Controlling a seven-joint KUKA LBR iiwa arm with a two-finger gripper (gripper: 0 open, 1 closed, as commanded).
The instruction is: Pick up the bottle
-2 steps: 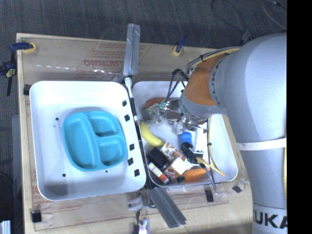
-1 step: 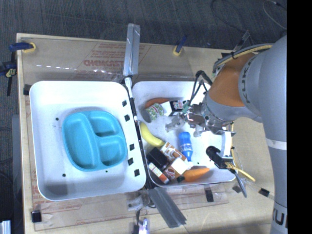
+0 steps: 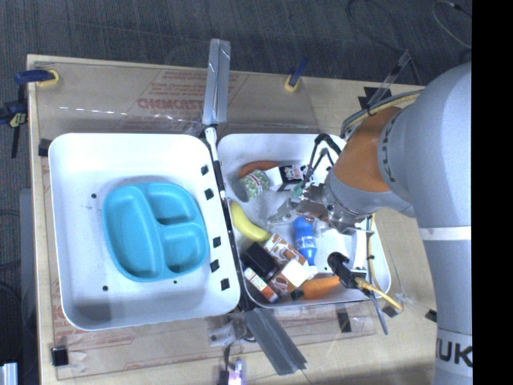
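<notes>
Bottle (image 3: pixel 304 240), blue, lies mid right bin (image 3: pixel 383 273) toward the desk's right edge, crowded by banana (image 3: pixel 247 224) and small boxes (image 3: pixel 282 251). Tool (image 3: pixel 309 207) hangs just above it; finger state can't tell. Risk: clutter deflects grasp, bottle rolls or neighbour gets pinched instead.

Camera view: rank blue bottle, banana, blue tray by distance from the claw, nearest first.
From the claw:
1. Blue bottle, right bin, just below the claw.
2. Banana, right bin, along its left wall.
3. Blue tray, in the left bin, farthest.
</notes>
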